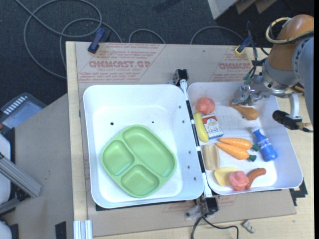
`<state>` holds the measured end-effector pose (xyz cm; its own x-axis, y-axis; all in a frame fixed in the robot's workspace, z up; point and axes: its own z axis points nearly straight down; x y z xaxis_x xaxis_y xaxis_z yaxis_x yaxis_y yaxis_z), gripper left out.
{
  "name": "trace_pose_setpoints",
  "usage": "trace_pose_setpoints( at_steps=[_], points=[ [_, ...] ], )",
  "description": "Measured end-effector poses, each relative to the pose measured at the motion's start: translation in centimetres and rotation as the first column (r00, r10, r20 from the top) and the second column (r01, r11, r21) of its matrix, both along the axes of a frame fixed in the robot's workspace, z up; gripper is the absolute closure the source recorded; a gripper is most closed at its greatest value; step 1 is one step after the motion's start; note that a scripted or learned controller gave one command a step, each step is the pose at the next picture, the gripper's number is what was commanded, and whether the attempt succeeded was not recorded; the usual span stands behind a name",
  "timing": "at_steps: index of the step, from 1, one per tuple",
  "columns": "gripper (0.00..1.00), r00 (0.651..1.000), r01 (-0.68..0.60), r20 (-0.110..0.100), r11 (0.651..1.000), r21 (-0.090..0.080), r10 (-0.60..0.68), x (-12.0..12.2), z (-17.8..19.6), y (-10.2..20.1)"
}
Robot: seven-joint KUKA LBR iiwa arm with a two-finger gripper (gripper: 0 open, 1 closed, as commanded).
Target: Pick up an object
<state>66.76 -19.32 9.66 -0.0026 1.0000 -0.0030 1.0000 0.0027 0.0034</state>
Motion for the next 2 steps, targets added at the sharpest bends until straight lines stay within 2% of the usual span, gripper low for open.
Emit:
trace_pose_setpoints(
  at_steps=[1,2],
  points=[
    [1.00,1.000,0.001,-0.007,1.000,0.005,-0.001,-0.1,-1.2,7.4],
    [1.00,1.000,0.001,-0.002,1.000,0.003,-0.001,-4.5,8.9,11.2]
  ],
)
